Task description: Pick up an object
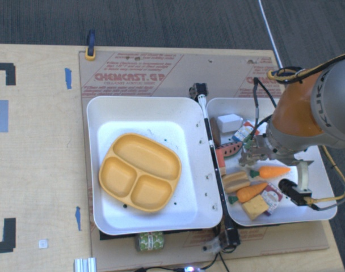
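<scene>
Hovering over right bin (325, 213), gripper (253, 152) sits at 12 o'clock of carrot (273, 172); jaw state can't be told; yellow tray (139, 171) in left bin (99, 152).

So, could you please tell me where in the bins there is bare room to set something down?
Left bin: bare floor along the back wall and right wall, around the plate. Right bin is crowded with carrots, blocks and the arm.

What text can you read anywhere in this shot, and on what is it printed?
"CHEMCAST GP": large red print on the brown protective sheet behind the bins.
Smaller red lines above and below it: too small to read.
Wrapper in the right bin: print too blurred to read.
Green can below the left bin: label unreadable.
</scene>
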Robot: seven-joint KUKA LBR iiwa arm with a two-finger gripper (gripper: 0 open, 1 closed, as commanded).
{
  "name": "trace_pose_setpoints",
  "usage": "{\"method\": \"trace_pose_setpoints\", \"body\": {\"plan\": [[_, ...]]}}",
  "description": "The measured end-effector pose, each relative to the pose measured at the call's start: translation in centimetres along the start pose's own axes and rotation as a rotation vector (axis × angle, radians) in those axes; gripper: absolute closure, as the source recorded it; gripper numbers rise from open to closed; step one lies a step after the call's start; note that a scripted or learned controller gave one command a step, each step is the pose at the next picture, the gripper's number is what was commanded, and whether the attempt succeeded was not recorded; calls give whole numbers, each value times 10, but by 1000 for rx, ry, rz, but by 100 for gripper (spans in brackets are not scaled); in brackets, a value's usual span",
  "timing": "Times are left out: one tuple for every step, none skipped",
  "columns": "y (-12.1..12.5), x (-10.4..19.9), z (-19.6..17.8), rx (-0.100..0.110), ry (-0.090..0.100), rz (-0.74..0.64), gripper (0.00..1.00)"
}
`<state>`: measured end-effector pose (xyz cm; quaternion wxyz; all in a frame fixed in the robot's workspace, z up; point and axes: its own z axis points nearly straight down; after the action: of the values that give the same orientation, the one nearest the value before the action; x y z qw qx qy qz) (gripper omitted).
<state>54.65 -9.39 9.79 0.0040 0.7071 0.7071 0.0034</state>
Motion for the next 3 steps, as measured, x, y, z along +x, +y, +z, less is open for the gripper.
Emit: {"method": "trace_pose_setpoints", "body": {"plan": [[-36,-21,-63,7,0,0,100],[-66,-15,-79,11,2,0,100],[-65,-1,-82,8,2,-2,100]]}}
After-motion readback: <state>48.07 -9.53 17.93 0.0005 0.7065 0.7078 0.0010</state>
